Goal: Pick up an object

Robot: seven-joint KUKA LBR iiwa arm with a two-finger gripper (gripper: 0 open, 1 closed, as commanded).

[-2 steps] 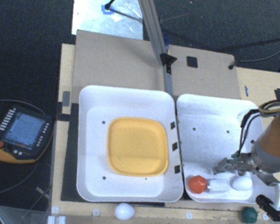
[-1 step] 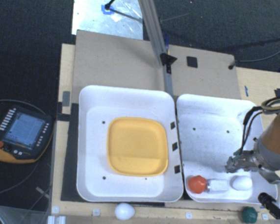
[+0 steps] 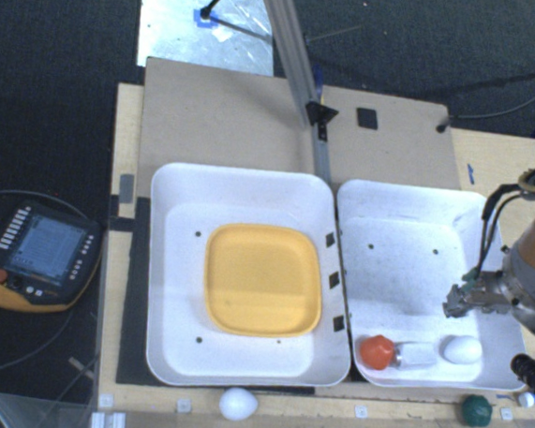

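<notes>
White egg [image 3: 238,404] outside bins, front

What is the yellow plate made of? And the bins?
The yellow plate looks like plastic: one even colour, rounded corners, a soft sheen, no pattern. The two white bins, left and right, look like thin moulded plastic too, with smooth curved rims and a matt, slightly speckled surface. This is judged from looks alone.

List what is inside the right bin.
In the right bin, near its front wall: a red ball, a clear item too faint to identify, and a white egg. The end effector hangs over the right side, hiding the floor beneath it.
</notes>
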